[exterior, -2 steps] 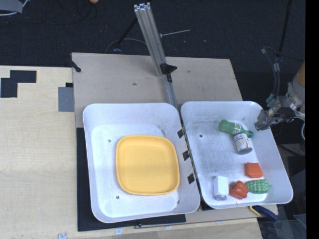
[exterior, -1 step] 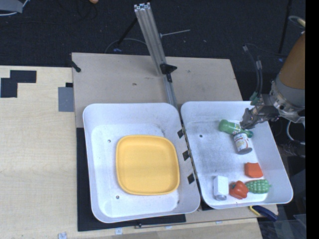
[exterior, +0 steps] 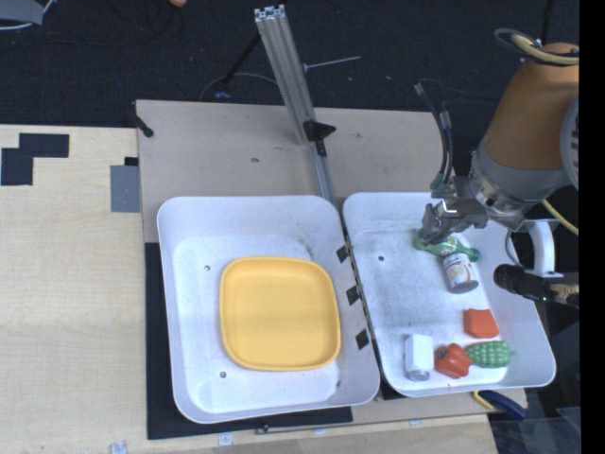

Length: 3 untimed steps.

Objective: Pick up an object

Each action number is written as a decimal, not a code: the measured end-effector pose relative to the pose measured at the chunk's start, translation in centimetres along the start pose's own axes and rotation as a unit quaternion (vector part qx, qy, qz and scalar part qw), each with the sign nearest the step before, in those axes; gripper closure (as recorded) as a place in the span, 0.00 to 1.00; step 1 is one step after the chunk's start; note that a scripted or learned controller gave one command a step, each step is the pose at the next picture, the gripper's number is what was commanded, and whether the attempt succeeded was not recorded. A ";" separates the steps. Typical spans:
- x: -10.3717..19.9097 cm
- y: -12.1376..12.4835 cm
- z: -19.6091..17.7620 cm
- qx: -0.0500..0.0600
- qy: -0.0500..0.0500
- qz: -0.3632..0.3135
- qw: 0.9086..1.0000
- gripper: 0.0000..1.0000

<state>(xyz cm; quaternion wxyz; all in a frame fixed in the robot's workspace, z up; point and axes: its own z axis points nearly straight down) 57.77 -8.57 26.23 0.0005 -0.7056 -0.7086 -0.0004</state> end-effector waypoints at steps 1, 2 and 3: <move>5.1 0.4 1.7 0.001 0.000 0.000 1.000 1.00; 10.7 -0.4 2.4 0.000 0.000 0.001 1.000 1.00; 16.3 0.6 2.1 0.000 0.000 0.000 1.000 1.00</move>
